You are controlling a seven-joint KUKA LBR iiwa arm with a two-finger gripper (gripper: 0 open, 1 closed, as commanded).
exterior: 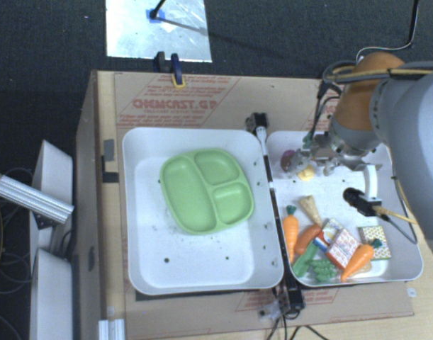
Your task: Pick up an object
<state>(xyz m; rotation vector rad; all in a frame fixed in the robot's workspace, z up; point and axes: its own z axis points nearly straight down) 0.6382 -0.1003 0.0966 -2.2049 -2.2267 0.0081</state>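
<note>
My gripper [314,156] hangs low over the far left corner of the right bin [407,264], below the grey arm with its orange band [358,108]. A small yellow piece [306,173] lies just beneath it, and a dull purple piece [290,159] sits against its left side. Whether either one is between the fingers cannot be made out. Toward the front of the same bin lie two orange carrots [290,234] [358,259], a tan wedge [310,205], a red-and-white carton [341,246], green toy vegetables [312,268] and a checked tile [376,235].
The left bin [142,211] holds a green divided plate [205,190]. A ridge with a black clamp [258,124] at its far end separates the two bins. The bins sit on a cardboard sheet [173,101] over the bench.
</note>
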